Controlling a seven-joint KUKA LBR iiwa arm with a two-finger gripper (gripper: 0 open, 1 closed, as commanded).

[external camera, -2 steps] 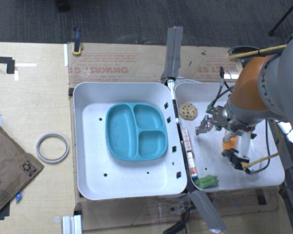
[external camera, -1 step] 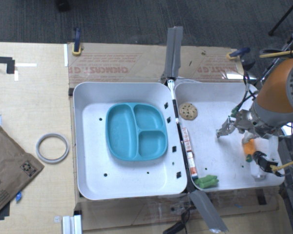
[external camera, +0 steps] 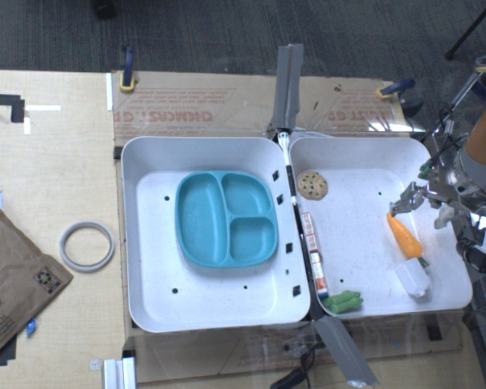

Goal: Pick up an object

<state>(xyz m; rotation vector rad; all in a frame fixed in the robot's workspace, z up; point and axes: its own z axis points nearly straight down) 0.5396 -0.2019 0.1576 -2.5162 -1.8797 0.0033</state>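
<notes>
My gripper (external camera: 417, 194) hangs empty, fingers parted, at 3 o'clock of the right bin (external camera: 364, 156), with the carrot (external camera: 404, 235) just below toward 5 o'clock, so I'd drop straight over its middle, straddling its width before closing.

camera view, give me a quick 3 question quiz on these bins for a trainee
1. True or false: the blue divided plate lies in the left bin.
2. Which item lies nearest the gripper? A) cookie B) toy carrot C) green toy
3. Fill in: the grey tape ring lies on the bench, to the ____ of both bins.

Key: 1 true; 2 B; 3 left
</notes>
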